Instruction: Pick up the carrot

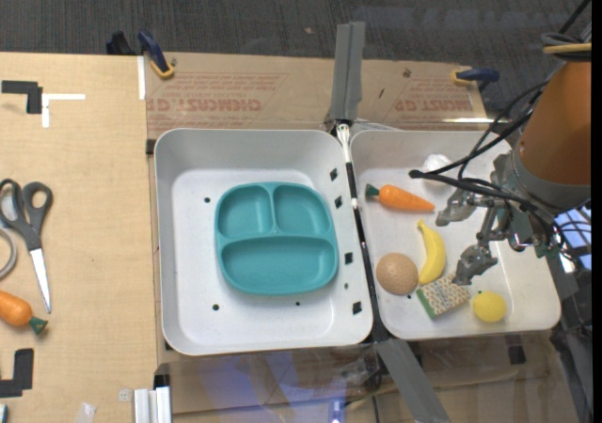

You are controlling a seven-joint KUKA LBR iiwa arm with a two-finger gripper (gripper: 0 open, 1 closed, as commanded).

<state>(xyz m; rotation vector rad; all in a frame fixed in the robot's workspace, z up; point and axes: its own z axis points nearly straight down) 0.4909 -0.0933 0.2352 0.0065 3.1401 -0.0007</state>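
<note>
I see the small orange plastic carrot with green top [401, 197] lying flat at the back of the right white bin [527, 318] — the two-finger gripper [467, 241] hangs just beside it, jaws parted, nothing held, likely lining up a grasp.

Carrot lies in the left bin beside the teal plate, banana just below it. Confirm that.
Wrong bin. The camera view shows the carrot in the right bin, with the banana just below it. The teal plate sits alone in the left bin.
</note>
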